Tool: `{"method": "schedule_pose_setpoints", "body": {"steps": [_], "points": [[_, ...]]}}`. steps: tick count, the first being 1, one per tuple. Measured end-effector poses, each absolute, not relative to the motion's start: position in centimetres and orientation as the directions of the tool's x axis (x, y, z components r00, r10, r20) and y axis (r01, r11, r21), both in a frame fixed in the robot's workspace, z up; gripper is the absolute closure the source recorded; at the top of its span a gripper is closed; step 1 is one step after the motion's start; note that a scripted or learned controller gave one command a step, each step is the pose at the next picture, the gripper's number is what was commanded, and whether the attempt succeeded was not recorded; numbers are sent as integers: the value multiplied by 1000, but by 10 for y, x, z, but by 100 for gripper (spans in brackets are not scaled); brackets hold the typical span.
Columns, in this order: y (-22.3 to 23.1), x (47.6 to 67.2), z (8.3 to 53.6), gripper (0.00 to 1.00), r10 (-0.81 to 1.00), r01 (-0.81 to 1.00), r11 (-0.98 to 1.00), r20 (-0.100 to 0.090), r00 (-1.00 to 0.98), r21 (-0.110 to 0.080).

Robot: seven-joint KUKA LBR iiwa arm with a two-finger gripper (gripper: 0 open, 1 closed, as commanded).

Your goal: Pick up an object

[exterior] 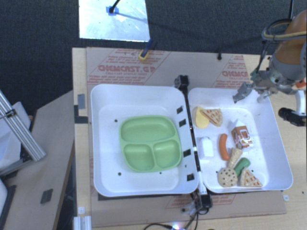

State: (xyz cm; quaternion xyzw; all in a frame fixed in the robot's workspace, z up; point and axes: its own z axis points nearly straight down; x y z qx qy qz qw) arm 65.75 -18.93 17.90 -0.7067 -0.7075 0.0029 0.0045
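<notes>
Two shallow white plastic bins sit side by side on the bench. The left bin [103,104] holds one light green plastic plate [148,143] with three sections, and bare white floor runs all around that plate out to the bin's walls.

The right bin [276,128] holds the small toy foods. Take the orange toy sausage [224,146] in the middle of this bin as the marker. Up and to its left lie one yellow round piece [200,119] and one toasted sandwich triangle [212,115], touching each other. Just left of the sausage is one small white block [207,146]. Just right of it and a bit higher is one brown and white carton [242,136]. Below the sausage sit four things close together: one tan waffle cone [234,157], one green piece [242,167], one round speckled cookie [227,177] and one more sandwich triangle [249,178]. That makes two triangles and one of each other food.

The floor along the far edge and the right wall of this bin is bare, so there is open room there. The foods near the front edge are packed tight.

The grey arm's two-finger gripper [253,94] hangs over the far right corner of the right bin, up and to the right of the sausage. Its two fingers are spread apart with nothing between them, well away from every food.
</notes>
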Motion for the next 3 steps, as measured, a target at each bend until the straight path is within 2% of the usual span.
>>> {"method": "schedule_pose_setpoints", "body": {"steps": [1,3], "points": [[-189,661,187,0,1000,1000,3,0,-3,2],[-183,657,82,0,1000,1000,7,0,-7,-1]]}}
